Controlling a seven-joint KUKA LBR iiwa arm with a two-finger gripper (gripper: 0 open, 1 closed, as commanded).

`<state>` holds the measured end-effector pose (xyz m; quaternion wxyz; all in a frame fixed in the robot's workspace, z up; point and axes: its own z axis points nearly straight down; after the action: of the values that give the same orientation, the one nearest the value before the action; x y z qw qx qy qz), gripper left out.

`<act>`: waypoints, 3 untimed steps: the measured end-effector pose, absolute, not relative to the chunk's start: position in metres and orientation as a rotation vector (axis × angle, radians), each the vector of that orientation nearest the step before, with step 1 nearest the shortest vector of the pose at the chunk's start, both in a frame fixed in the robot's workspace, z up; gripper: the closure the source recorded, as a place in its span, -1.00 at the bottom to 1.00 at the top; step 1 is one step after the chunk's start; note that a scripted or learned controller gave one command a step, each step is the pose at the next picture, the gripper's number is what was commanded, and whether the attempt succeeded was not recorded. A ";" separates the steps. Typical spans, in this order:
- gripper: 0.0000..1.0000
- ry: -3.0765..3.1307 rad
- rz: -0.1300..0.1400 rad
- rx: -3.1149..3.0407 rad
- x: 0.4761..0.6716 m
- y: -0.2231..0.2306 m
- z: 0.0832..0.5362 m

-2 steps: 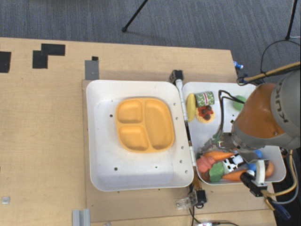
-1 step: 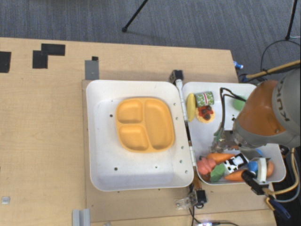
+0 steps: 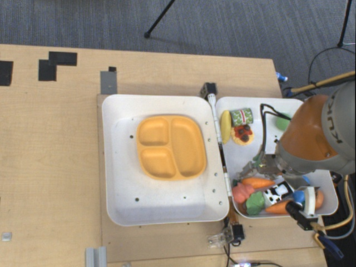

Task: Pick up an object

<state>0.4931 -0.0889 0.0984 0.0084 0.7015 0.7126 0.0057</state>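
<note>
1. This is a robotics lab or test cell, not a home.
2. A grey industrial arm with an orange band (image 3: 303, 129) reaches over a plain wooden bench (image 3: 50, 166).
3. Two shallow white bins (image 3: 119, 204) sit fixed side by side, one bearing a yellow sectioned plate (image 3: 169, 147), the other toy food (image 3: 253, 196).
4. Black tape marks (image 3: 55, 64) lie on the bench top.
5. Cables (image 3: 328, 57) and a stand leg (image 3: 167, 10) cross grey carpet (image 3: 83, 10).

An orange divided plate (image 3: 169, 147) lies in the left bin (image 3: 119, 204). The arm (image 3: 311, 135) reaches over the right bin (image 3: 250, 100), above a banana (image 3: 225, 125), carrot (image 3: 257, 182) and other toys.
</note>
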 end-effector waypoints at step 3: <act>-1.00 2.651 0.013 1.656 0.492 -0.092 0.098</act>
<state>0.4925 -0.0916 0.0985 0.0080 0.5299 0.8480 0.0040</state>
